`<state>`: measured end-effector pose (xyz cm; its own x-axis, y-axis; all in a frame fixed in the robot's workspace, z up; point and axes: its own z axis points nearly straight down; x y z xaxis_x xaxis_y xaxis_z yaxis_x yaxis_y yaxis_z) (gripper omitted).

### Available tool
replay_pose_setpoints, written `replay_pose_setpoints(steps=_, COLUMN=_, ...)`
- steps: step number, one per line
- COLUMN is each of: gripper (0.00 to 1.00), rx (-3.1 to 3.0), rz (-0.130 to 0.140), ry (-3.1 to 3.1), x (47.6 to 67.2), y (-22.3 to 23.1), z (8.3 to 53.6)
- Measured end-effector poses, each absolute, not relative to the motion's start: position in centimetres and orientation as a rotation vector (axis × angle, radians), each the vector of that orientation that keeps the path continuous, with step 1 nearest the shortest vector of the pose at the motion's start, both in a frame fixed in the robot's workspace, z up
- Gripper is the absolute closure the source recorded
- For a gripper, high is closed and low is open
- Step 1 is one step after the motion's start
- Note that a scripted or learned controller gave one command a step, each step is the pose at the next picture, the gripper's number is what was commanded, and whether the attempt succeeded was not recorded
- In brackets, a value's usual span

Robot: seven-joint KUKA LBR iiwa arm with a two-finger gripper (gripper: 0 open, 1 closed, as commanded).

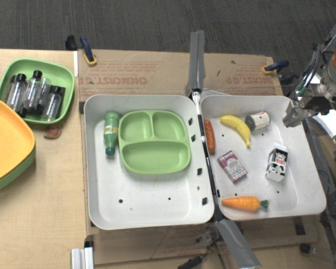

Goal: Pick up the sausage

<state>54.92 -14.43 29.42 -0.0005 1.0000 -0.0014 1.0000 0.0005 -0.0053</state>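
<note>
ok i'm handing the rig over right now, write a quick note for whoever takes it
Claw: at the right bin's upper right edge, holding nothing; open or shut cannot be told from this view.
Sausage: lies lengthwise along the right bin's left wall, beside the banana, untouched.
Also in that bin: small can, card box, carton, carrot.
Left bin: green divided plate and green bottle.
Done: nothing yet.
Left: bring the claw across the bin to the sausage, grasp, lift. The wall is close, so a grip across its width looks tight.

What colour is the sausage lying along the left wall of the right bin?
The slim sausage is reddish-orange, seen best in the overhead camera view.
</note>
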Motion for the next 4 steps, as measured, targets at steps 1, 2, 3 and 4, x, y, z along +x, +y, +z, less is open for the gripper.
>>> replay_pose_setpoints(steps=1, gripper=1.0, rx=-2.632, rz=0.004, ry=-1.712, x=57.7, y=-19.5, z=16.3)
replay_pose_setpoints(steps=2, gripper=1.0, rx=-2.974, rz=-0.046, ry=-1.075, x=56.7, y=-17.8, z=11.0)
replay_pose_setpoints(steps=3, gripper=1.0, rx=-3.122, rz=0.006, ry=-0.348, x=60.6, y=-20.0, z=11.9)
replay_pose_setpoints(steps=4, gripper=1.0, rx=-3.108, rz=0.006, ry=-0.418, x=55.1, y=-22.0, z=9.1)
